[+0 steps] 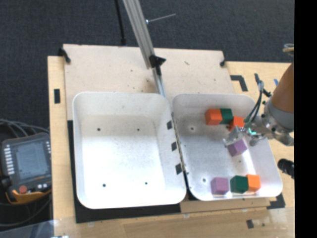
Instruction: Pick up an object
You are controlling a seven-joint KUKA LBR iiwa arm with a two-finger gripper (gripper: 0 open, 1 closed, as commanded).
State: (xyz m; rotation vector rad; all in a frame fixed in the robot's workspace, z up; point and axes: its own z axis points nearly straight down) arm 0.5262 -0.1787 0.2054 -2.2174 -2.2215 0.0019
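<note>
Hand (239, 138) low in right bin (198, 114), poised directly over purple cube (237, 148); whether open, closed or gripping, could not tell.

Camera view, contents of right bin: orange cube (213, 116) and green cube (226, 115) touching, near far wall; second orange block (237, 122) just beside hand; row of purple (219, 185), green (238, 184), orange (253, 182) along near wall.

Handling, judged: small, light, rigid, probably foam or wood; best taken across opposite flat faces.

Clearance: open floor left of purple cube; right wall close. Left bin (84, 148) beside, on counter (59, 133).
</note>
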